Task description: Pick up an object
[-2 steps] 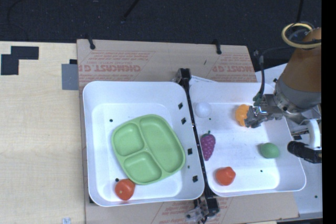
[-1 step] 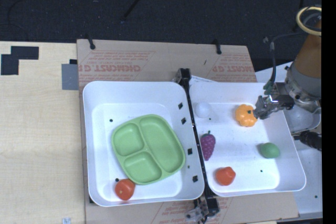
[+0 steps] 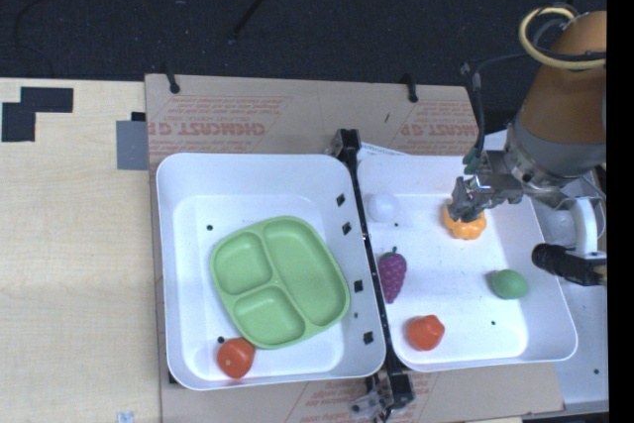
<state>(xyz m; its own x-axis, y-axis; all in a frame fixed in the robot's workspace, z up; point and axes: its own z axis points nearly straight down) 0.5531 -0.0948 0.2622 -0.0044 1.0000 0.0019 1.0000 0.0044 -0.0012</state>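
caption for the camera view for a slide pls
Gripper poised at an orange toy in the right bin; green divided plate in the left bin.

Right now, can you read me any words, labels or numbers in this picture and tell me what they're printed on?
"CHEMCREST GP", roughly: red print on the cardboard sheet behind the left bin, upside down and blurred, so uncertain.
A second red print on the same cardboard, behind the right bin: too blurred to read.
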